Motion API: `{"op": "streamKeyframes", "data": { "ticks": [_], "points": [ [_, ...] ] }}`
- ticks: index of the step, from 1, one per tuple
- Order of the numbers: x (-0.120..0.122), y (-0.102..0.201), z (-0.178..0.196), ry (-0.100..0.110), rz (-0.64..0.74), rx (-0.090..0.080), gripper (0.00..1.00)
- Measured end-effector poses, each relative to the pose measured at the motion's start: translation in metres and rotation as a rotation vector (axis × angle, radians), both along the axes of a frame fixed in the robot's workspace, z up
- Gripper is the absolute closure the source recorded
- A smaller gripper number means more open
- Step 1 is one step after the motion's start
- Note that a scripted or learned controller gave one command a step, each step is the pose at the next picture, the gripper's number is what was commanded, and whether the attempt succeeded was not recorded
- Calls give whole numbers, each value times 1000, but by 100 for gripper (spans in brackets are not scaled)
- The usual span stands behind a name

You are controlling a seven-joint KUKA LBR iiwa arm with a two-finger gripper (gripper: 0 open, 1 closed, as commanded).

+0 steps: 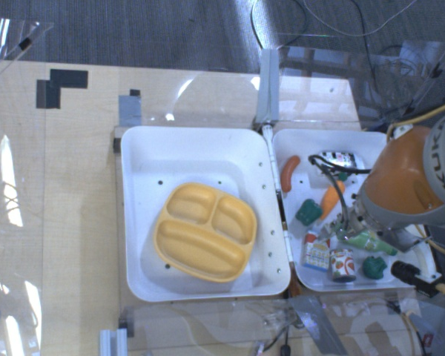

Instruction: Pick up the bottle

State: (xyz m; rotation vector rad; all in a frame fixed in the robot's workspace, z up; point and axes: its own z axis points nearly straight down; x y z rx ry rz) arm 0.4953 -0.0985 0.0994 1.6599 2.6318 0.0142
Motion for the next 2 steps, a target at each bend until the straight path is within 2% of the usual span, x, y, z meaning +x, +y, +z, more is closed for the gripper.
{"op": "streamKeyframes", "data": {
  "ticks": [1, 2],
  "points": [
    [34, -74, 108, 22, -81, 7, 100],
    [48, -101, 137, 23, -47, 7, 100]
  ]
}}
